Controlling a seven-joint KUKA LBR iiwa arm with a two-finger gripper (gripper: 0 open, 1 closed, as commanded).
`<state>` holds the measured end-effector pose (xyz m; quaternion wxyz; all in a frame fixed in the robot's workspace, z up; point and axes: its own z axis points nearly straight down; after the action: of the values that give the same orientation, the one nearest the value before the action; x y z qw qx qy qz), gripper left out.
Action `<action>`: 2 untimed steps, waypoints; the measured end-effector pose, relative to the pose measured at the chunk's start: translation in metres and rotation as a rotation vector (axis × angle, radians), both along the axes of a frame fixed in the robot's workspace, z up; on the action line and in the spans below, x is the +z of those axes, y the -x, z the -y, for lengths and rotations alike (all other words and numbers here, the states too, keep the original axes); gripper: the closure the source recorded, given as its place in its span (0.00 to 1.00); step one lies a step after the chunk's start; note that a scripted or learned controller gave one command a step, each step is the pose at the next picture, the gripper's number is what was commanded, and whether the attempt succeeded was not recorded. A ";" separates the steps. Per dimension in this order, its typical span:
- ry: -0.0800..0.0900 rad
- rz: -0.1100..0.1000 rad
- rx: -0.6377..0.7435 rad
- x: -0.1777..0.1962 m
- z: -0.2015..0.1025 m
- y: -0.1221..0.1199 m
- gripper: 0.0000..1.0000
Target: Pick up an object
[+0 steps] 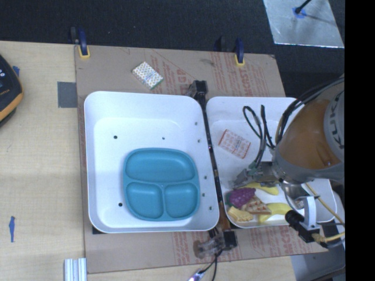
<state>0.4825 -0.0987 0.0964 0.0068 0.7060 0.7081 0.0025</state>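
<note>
The right bin holds a small white packet with red print near its middle. A heap lies at its front edge: a purple piece, a tan waffle-like piece and yellow pieces. The grey arm with its orange band reaches in from the right. Its gripper hangs low over the bin, just above the purple piece and beside a yellow piece. Black cables loop behind it. Nothing can be seen held in it.
The left bin bears a blue three-compartment plate. A small patterned packet lies on the cardboard behind the bins. A yellow and black device sits at the far left edge. Clamps hold the board's back edge.
</note>
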 end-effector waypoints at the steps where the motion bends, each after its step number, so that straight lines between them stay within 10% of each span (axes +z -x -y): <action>1: -0.006 -0.015 0.000 -0.005 0.005 -0.072 0.00; 2: -0.006 -0.015 0.002 -0.004 0.048 -0.132 0.00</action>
<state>0.6141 -0.1463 0.0922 -0.0004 0.7054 0.7088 -0.0006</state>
